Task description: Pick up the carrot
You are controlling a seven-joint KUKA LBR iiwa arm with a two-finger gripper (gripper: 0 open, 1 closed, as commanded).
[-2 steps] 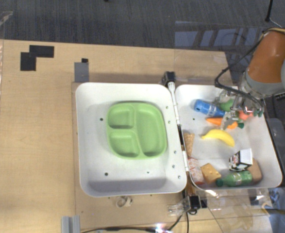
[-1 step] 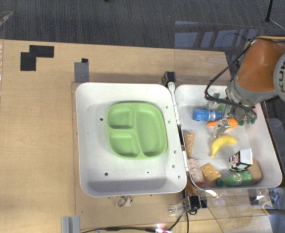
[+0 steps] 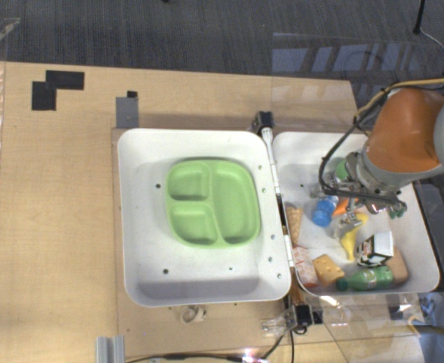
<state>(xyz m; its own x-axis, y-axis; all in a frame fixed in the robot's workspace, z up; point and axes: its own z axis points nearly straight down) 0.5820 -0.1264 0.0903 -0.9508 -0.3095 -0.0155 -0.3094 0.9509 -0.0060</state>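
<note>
Under hand [image 3: 352,206], carrot [image 3: 341,202] mostly hidden; axis unclear.

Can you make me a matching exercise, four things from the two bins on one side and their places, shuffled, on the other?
Things:
1. green divided plate
2. green bottle
3. blue item
4. gripper

Places:
A. along the near edge of the right bin
B. down among the items in the right bin, beside an orange piece
C. in the left bin
D. right bin, just left of the gripper

Pairs: 1-C, 2-A, 3-D, 4-B
</note>
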